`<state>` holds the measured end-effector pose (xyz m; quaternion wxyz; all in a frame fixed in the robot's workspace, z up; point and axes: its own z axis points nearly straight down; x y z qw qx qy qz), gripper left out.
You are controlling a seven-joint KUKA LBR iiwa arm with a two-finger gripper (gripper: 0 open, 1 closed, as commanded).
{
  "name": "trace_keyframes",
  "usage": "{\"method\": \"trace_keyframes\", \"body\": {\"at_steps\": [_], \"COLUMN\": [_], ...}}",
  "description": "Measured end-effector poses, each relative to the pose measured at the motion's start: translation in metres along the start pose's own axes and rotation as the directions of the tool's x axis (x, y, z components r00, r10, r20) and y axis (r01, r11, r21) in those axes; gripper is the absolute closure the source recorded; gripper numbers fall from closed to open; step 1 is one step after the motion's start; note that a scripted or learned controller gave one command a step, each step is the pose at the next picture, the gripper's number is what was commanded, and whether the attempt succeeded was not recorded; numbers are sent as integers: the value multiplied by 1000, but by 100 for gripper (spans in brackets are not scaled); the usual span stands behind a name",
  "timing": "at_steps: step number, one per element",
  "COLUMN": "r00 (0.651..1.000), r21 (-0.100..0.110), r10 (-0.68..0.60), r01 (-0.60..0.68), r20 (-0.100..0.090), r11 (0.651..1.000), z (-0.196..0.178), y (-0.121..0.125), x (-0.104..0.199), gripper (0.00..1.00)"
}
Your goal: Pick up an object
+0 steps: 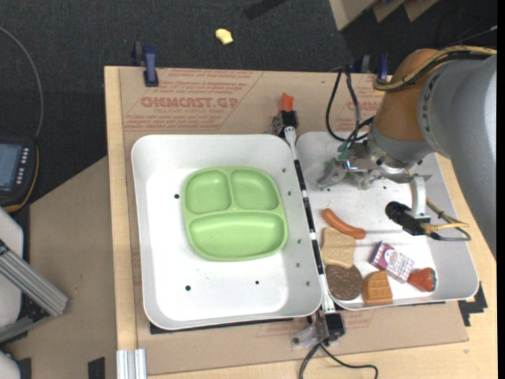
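The arm (pixel 430 101) reaches over the right bin (pixel 465 279); gripper (pixel 351 168) near its back edge, finger state cannot be told. Hot dog (pixel 343 223), bread (pixel 338 249), patty (pixel 343 282) and waffle (pixel 377 287) lie toward the front edge.

- Arm (pixel 442 93) reaches over the right bin (pixel 465 279).
- Gripper (pixel 355 168) hovers near that bin's back-left corner.
- Sausage (pixel 343 223), bread (pixel 339 247), and toy foods lie in front.
- Green plate (pixel 233 212) sits in the left bin (pixel 158 275).

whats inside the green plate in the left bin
Nothing lies in the green divided plate: all three compartments show bare. It sits flat in the left bin, so the bin floor beneath it is hidden. The food pieces lie in the right bin.
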<state>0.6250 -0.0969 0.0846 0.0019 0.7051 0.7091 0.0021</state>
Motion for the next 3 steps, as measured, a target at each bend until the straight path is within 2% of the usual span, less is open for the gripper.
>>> {"method": "trace_keyframes", "body": {"at_steps": [1,2,3], "r00": [1000,1000,1000], "r21": [1,8,4], "r10": [3,6,5], "r01": [-3,-6,-5], "r20": [1,0,1], "r11": [1000,1000,1000], "z": [0,0,-11], "y": [44,27,28], "x": [-3,-5,-5], "gripper": [0,0,100]}}
